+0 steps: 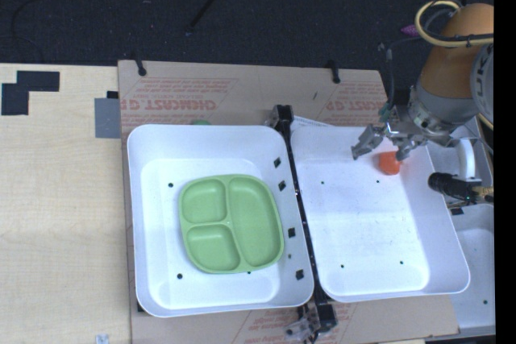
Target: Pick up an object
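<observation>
The jaws (385, 142) are seen spread wide, holding nothing. A small orange object (390, 163) lies just below them in the right bin (419, 270). It is judged light and firm, best gripped across its middle.

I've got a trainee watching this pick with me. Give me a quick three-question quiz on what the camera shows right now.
1. True or false: the green three-compartment plastic plate lies in the left white bin.
2. Which bin holds the small orange object?
A. left bin
B. right white bin
C. neither; it lies on the cardboard
3. Fill in: the gripper hangs over the ___ part of the right bin, close beside the orange object.

Key: 1 true. 2 B. 3 far (upper in the view). The jaws look spread, and the orange object sits just below them, not clearly between them.
</observation>
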Controlling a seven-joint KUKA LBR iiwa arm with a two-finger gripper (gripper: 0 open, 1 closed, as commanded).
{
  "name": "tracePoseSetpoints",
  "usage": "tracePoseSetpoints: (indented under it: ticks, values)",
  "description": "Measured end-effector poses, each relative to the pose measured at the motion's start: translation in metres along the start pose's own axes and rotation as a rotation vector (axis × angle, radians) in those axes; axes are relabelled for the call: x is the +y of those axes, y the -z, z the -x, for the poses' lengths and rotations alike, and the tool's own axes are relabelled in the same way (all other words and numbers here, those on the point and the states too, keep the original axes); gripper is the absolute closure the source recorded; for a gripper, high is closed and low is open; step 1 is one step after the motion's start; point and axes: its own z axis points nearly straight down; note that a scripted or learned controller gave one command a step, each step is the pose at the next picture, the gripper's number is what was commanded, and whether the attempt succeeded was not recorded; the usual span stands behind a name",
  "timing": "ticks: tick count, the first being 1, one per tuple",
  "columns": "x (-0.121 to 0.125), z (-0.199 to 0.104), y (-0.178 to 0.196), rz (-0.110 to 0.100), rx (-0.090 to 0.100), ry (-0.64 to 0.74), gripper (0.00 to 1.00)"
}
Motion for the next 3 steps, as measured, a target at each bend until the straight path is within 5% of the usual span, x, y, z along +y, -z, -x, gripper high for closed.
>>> tracePoseSetpoints:
  ticks: [2,3]
  values:
    - [-0.007,0.004,-0.099,-0.003,0.001,0.000,0.00]
    - [-0.006,0.004,-0.087,-0.003,0.001,0.000,1.00]
